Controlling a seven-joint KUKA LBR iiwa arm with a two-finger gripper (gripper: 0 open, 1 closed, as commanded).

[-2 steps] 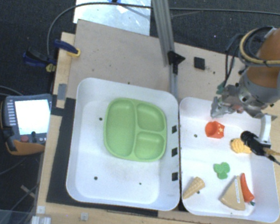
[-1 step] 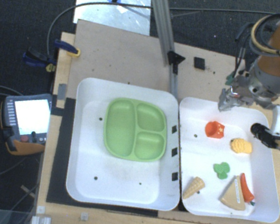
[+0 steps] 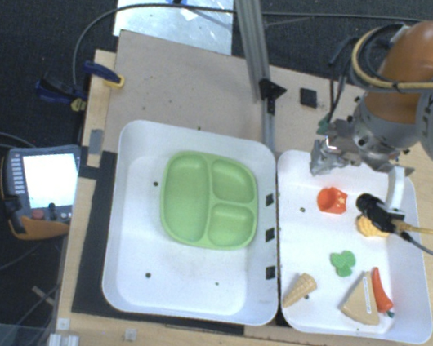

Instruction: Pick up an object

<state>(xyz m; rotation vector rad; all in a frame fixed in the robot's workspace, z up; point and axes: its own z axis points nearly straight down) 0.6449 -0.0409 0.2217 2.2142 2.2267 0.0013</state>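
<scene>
My gripper (image 3: 324, 158) hangs over the back left corner of the right bin (image 3: 290, 247). It is apart from every object. A small orange-red piece (image 3: 331, 200) lies just in front and to the right of it. A yellow piece (image 3: 368, 228) lies further right, partly under a black fitting (image 3: 372, 207) on the arm. Nearer the front are a green broccoli-like piece (image 3: 342, 262), a tan cone (image 3: 301, 288), a tan wedge (image 3: 359, 302) and a red strip (image 3: 382, 291) leaning on the wedge.
The left bin (image 3: 124, 251) holds a green divided plate (image 3: 211, 201). A grey pole (image 3: 255, 46) slants down to the bins' back edge. The grey arm with its orange band (image 3: 425, 47) fills the upper right. A handheld controller (image 3: 40, 187) lies off the bench at the left.
</scene>
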